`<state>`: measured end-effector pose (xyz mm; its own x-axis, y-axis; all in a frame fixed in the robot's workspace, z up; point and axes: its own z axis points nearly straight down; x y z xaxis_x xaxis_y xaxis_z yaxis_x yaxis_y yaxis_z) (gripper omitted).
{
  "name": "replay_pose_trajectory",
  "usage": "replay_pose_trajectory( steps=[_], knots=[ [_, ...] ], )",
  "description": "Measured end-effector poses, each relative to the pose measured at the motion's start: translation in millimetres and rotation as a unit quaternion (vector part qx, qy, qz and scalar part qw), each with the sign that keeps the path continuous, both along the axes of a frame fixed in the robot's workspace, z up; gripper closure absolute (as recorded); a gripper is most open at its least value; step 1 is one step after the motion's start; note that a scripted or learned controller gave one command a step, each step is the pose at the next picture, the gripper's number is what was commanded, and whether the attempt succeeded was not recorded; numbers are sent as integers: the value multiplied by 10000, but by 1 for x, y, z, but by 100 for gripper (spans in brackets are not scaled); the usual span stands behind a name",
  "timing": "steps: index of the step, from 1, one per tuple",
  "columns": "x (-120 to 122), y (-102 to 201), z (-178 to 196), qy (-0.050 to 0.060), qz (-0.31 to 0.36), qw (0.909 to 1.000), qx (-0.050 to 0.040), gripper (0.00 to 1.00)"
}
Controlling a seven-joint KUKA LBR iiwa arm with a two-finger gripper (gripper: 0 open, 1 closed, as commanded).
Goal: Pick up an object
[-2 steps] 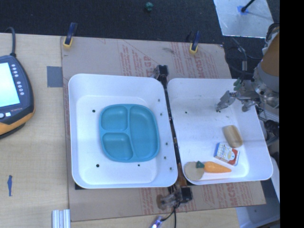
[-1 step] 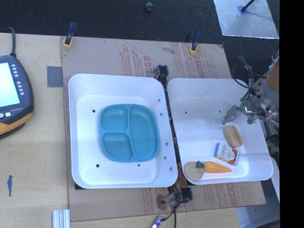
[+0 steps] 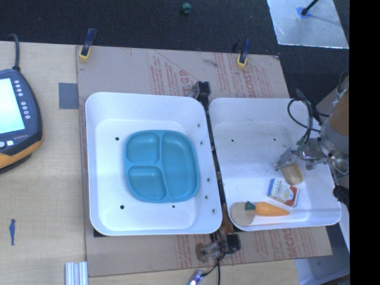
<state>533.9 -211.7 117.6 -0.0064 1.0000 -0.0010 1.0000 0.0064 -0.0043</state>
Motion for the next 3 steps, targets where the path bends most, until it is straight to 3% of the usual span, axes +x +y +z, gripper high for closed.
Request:
replay_pose_trajectory(
  steps=[1, 2, 3],
  knots=[
    [94, 0, -26, -12, -17, 10000, 10, 0],
    [94, -1, -15, -11, -3, 10000, 9, 100],
    [56, 20, 39, -11, -30, 10000, 13, 100]
  ],
)
